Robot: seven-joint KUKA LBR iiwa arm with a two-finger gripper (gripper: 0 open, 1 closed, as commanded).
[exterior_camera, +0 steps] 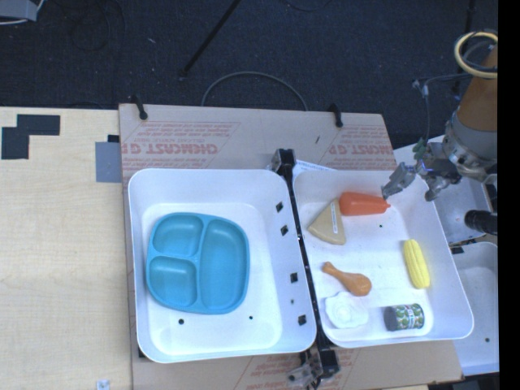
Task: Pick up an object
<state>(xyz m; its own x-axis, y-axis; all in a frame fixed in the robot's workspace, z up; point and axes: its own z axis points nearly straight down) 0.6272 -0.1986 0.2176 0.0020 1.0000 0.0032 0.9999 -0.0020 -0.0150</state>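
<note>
On my feed I have two white bins side by side, and I'll place everything from the black divider running between them. Just left of the divider, the left bin holds a blue sectioned plate, lying flat with three compartments and nothing in them.

Right of the divider, the right bin carries the pickable pieces. Closest to the divider is a tan wedge, with an orange carrot touching its upper corner and pointing away from the divider. Below the wedge lies a drumstick, then a white fried egg near the lower rim. Farther from the divider sit a yellow corn cob and a small dark can on its side.

The gripper hangs over the bin's far upper corner, its fingers spread wide with nothing between them, the near fingertip just beside the carrot's outer end.
</note>
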